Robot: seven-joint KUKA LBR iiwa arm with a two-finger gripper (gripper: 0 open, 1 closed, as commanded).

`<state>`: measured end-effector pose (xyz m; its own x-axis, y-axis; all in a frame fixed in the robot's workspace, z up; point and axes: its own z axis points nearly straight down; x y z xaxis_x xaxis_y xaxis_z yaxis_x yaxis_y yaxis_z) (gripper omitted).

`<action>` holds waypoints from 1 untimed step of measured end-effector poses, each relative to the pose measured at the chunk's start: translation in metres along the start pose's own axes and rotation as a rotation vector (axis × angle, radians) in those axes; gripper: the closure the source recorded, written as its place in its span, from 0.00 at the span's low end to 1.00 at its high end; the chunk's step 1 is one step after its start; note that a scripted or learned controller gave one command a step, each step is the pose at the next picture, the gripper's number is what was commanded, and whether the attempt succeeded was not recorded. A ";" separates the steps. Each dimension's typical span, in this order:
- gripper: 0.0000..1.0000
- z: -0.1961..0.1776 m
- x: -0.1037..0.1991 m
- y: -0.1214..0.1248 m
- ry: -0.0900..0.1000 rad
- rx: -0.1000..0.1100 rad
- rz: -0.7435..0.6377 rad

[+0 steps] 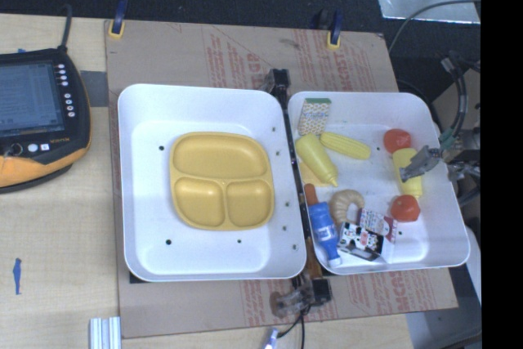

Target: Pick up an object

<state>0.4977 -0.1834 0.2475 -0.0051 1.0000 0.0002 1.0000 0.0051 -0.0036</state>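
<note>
On the bench: two white bins side by side, w/ brown cardboard point(245, 53) under them.
Left bin point(139, 249): holds one yellow tray point(221, 180) w/ three dips in it. Tray sits flat, near the middle.
Right bin point(441, 249): full of small toys, all packed close.
Gripper point(421, 163): at the right side of the right bin, low over the toys. It's grey & dark. It points left & down into the bin.
Fingers: can't tell if they're open or closed, too small & blurry. No toy seen between them.
Yellow block point(408, 172): right under the gripper tip, looks like it's touching it. Can't tell more.
Red ball, top point(397, 140): just above-left of the gripper, near the yellow block.
Red ball, low point(405, 208): just below the yellow block.
Corn point(346, 145): yellow, lies on its side, mid bin, well left of the gripper.
Yellow bottle point(316, 158): lies tilted, next to the corn, near the bin's left wall.
Small card box point(313, 116): top-left corner of the right bin, green top.
Blue bottle point(324, 230): lies by the left wall, low in the bin.
Tan ring thing point(346, 202): btw the blue bottle & the low red ball.
Black-white-red box point(365, 239): bottom of the bin, beside the blue bottle.
Tablet point(37, 123): orange & black, on the bench far left, apart from the bins.
Blue clips point(333, 29): on the top edge of the cardboard.
</note>
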 end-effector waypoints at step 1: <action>0.00 0.119 -0.028 0.031 0.000 0.002 -0.001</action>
<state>0.5284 -0.2117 0.1285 -0.0062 1.0000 -0.0001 1.0000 0.0062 -0.0059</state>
